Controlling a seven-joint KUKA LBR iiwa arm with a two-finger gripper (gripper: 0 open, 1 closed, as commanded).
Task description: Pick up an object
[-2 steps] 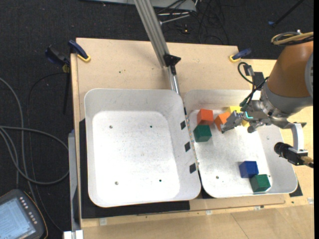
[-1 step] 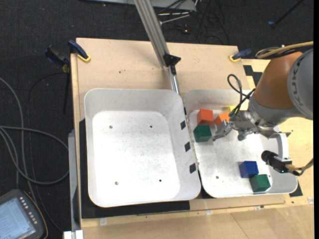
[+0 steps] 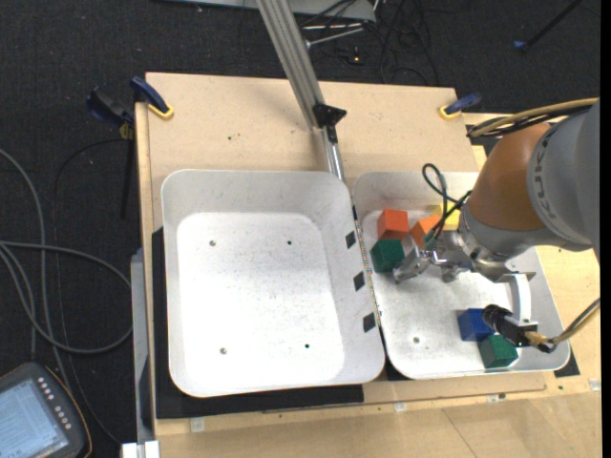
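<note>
The gripper (image 3: 409,263) hangs low over the right bin (image 3: 434,351), its metal fingertips just beside the green block (image 3: 387,254) that lies near the bin's left wall. Whether the fingers are spread or closed cannot be made out: they are small, grey against white, and partly lost under the wrist. Nothing is seen between them.

Much of the right bin is hidden by the arm (image 3: 535,194), whose grey body and orange band cover the bin's upper right part. An orange block (image 3: 392,222) sits just above the green block, touching or nearly touching it. A second orange piece (image 3: 427,227) shows beside it, half covered by the gripper's body, and a sliver of yellow (image 3: 445,215) peeks out behind a black cable; its shape cannot be told.

Toward the right bin's lower right corner lie a blue block (image 3: 473,324) and another green block (image 3: 498,352), close together, with a white bracket and black fitting of the arm crossing over them.

The left bin (image 3: 253,275) adjoins the right bin along a shared edge bearing small black clips. Both rest on a pale wooden board (image 3: 239,113). A metal pole (image 3: 291,51) slants down to the board's upper middle. A tablet-like screen (image 3: 33,418) is cut off at the lower left corner; no writing is legible anywhere.
</note>
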